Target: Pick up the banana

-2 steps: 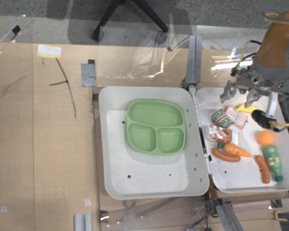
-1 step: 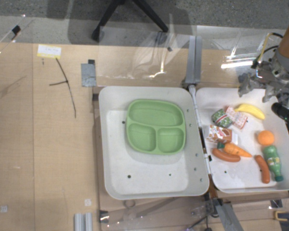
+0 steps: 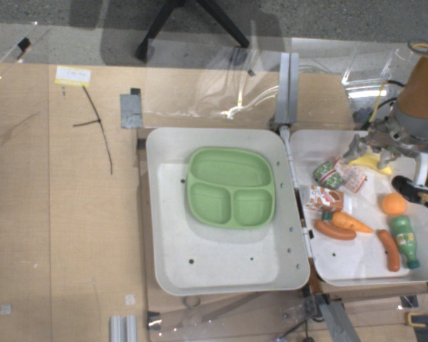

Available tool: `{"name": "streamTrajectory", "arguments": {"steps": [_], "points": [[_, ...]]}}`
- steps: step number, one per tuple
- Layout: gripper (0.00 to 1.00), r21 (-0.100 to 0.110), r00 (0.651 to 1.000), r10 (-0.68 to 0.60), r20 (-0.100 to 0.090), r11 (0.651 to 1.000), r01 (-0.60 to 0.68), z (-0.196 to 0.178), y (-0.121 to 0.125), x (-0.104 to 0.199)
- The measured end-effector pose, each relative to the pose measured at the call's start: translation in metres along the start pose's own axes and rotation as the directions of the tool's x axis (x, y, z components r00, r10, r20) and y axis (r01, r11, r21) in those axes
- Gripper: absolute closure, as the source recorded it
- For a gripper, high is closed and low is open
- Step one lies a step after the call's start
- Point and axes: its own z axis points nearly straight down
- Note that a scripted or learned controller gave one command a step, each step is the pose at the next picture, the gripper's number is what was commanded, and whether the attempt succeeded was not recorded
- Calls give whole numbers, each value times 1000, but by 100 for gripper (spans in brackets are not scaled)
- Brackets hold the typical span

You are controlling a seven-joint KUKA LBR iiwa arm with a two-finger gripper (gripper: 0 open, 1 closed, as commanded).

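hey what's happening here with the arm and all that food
A grey and orange robot arm reaches in from the right over the right-hand white bin, its gripper low beside a yellow banana at the back of that bin. The banana lies on the bin floor, not lifted. Around it lie snack packets, a carrot, two sausages, an orange and a green bottle. The left bin holds a green divided plate.

green plate [image 3: 230, 187] | yellow banana [image 3: 366, 162] | orange fruit [image 3: 394, 204] | white bins [image 3: 221, 276]
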Motion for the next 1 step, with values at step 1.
{"name": "streamTrajectory", "arguments": {"steps": [1], "points": [[0,3,1000,-14,-13,1000,14,5,24,-33]]}}
